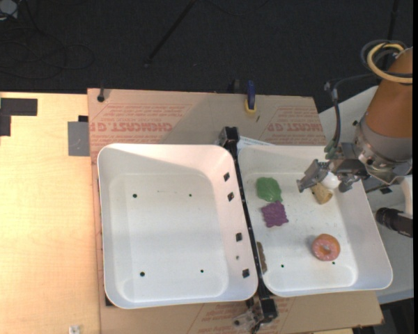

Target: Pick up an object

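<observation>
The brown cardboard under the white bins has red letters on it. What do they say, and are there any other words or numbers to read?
Cardboard sheet, left print: red letters, upside down, too blurred to read for sure.
Cardboard sheet, right print: red letters, partly cut off, unreadable.
Front edge of the cardboard: faint red print, too small to read.
No other words or numbers can be read.

Two bins side by side on cardboard [195, 120]. In right bin [366, 273]: leaf [268, 188] behind scrap [274, 215]; doughnut [326, 247] nearer front, right; gripper [325, 179] over small lump [323, 193].
</observation>
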You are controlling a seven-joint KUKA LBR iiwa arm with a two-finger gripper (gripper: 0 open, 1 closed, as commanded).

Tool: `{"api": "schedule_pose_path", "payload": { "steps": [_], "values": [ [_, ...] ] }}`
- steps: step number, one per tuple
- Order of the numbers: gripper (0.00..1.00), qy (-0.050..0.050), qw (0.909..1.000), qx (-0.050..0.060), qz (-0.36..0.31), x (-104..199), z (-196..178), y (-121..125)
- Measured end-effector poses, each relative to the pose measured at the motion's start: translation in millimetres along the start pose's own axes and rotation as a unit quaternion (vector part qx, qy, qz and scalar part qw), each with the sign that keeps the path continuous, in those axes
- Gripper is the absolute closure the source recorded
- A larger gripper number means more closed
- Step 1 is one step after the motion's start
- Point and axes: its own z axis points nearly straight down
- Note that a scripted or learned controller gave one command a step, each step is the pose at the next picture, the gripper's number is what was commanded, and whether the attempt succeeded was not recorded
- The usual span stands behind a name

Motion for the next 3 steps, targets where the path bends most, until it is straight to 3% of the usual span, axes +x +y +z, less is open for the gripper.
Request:
{"api": "schedule_pose_path", "payload": {
  "steps": [1,2,3],
  "values": [
    [1.00,0.000,1.0000,0.001,0.000,0,-9,0],
    [1.00,0.000,1.0000,-0.005,-0.003,60,-102,-6],
    [1.00,0.000,1.0000,0.005,0.003,20,0,-49]
  ]
}}
